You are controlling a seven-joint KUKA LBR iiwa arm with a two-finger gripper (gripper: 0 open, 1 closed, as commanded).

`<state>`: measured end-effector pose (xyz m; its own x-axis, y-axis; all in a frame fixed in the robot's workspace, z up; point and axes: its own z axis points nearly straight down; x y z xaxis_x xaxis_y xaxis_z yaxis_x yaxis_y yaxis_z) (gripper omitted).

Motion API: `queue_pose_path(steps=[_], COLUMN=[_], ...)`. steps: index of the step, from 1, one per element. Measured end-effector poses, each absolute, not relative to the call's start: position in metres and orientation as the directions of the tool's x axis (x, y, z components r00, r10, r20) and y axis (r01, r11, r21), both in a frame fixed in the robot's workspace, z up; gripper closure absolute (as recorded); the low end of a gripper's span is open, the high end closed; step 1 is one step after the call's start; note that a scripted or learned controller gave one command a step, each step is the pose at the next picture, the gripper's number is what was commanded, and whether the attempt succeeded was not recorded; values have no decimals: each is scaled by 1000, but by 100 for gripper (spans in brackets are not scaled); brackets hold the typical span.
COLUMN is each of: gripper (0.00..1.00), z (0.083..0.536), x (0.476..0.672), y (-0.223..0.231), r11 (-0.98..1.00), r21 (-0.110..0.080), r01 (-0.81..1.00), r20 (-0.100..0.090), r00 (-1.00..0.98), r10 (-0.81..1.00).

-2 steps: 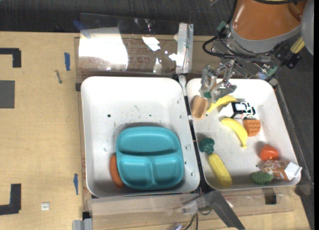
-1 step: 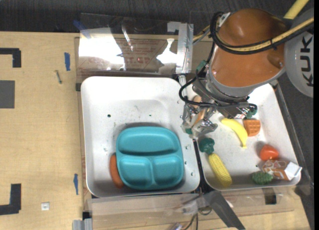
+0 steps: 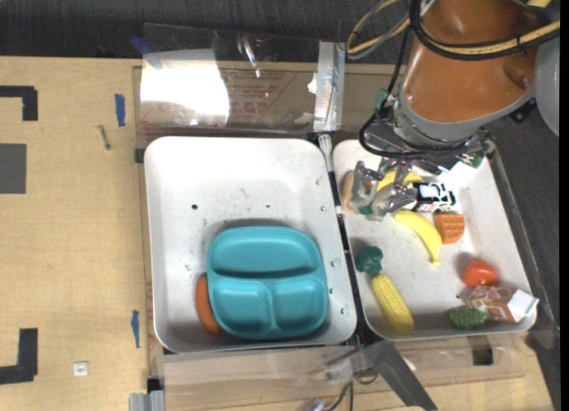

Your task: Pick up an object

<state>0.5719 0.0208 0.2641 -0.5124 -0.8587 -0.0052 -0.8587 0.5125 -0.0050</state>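
Observation:
My gripper (image 3: 378,194) hangs over the upper left part of the right bin (image 3: 507,222), under the orange wrist band. Its metal fingers look spread, with nothing visibly between them. Just right of the fingers lie a small black and white toy (image 3: 436,193), a yellow banana (image 3: 421,230) and an orange block (image 3: 450,226). Lower in the same bin are a green broccoli piece (image 3: 369,260), a corn cob (image 3: 391,301), a red tomato (image 3: 480,272), a small packaged item (image 3: 503,302) and a dark green piece (image 3: 467,317).
The left bin (image 3: 178,187) holds a teal divided tray (image 3: 266,282) with an orange object (image 3: 204,304) partly hidden under its left edge. A clear plastic sheet (image 3: 240,89) lies behind the bins. Cables loop above the wrist.

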Motion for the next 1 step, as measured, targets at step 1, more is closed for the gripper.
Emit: queue_pose_path(steps=[1], gripper=[100], z=[196], x=[611], y=[-7], r11=[486], r21=[4], r01=[-874], r20=[-1], r00=[-486], r10=[-874])
